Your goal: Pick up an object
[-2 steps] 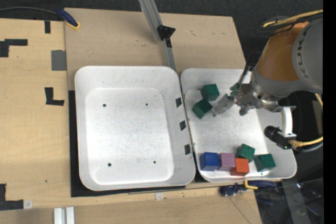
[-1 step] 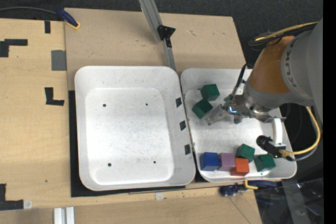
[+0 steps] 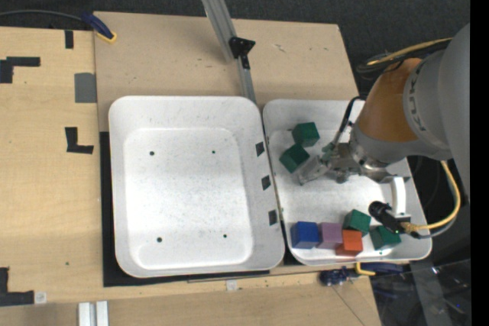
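Pincer [image 3: 312, 172] low in right bin [image 3: 328, 112] — green block [image 3: 293, 158] touching fingertips.

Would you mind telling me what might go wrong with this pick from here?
The gripper sits right beside one green block, with a second green block close behind, so it might nudge either instead of grasping. The cluster near the right bin's front edge, blue block included, is tightly packed, leaving little room for clean grasps.

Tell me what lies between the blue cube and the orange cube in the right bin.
In the camera view, a pale purple cube sits between the blue cube and orange cube.
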Available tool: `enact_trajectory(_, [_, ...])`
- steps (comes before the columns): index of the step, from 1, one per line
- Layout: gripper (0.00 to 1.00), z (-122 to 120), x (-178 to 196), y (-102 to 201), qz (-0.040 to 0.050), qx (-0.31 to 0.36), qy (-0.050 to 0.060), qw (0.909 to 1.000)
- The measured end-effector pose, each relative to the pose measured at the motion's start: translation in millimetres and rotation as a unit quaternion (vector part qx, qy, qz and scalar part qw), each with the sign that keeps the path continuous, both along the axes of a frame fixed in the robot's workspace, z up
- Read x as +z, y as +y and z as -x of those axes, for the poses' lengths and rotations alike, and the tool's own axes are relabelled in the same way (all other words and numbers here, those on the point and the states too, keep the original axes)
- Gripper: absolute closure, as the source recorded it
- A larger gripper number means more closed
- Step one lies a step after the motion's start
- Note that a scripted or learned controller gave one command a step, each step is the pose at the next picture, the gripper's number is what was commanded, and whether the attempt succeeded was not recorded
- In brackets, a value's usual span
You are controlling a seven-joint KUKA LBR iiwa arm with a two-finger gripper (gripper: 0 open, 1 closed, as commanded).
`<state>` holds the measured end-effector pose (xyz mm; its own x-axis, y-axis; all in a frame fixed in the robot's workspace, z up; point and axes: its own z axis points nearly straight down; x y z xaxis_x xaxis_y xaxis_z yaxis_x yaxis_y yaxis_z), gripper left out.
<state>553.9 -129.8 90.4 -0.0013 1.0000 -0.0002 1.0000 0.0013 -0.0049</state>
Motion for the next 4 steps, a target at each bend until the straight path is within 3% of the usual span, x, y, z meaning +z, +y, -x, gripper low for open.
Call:
enact_trajectory(1, [1.00,0,11,1,-0.0007,0.001,0.000,1.0000])
enact_trajectory(4, [1.00,-4,174,-7,0.0007,0.000,-0.005,1.0000])
